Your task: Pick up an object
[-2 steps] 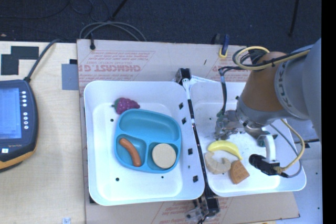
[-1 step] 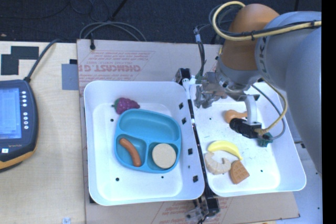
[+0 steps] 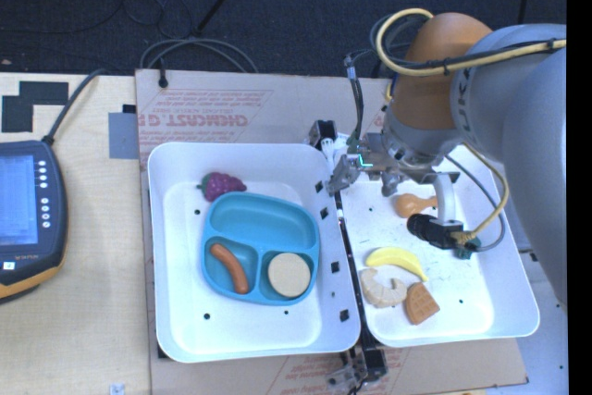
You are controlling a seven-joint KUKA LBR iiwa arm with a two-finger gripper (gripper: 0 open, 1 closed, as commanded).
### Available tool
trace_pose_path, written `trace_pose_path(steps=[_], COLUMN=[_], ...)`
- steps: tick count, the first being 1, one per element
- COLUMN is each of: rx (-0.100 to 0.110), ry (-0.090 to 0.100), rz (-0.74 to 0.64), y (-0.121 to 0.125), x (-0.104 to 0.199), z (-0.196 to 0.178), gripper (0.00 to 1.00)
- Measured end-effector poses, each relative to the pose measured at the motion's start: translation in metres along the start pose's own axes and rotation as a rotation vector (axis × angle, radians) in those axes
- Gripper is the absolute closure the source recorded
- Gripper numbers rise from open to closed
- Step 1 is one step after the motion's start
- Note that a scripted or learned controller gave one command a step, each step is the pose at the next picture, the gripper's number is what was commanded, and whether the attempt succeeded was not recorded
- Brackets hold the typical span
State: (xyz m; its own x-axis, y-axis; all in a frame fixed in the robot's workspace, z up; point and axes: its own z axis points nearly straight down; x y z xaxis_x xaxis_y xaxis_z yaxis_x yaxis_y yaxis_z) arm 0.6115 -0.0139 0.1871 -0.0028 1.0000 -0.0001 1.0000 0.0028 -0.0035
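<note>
While the gripper (image 3: 435,185) hangs low in the right bin (image 3: 504,314) just above the chicken leg (image 3: 413,203), with nothing seen gripped, you risk it nudging that piece against the nearby banana (image 3: 396,261) instead of catching it.

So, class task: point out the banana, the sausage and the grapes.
banana (image 3: 398,260): camera view, middle of its curve.
sausage (image 3: 229,266): camera view, mid-length.
grapes (image 3: 222,186): camera view, centre of the bunch.
</note>
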Motion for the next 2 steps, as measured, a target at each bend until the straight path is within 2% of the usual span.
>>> trace_pose_path(steps=[1,2], rx=[0.002,-0.008], ry=[0.000,0.004], rz=[-0.001,-0.005], y=[0.000,-0.042], x=[0.000,0.069], z=[-0.010,-0.106], gripper=[1.00,1.00])
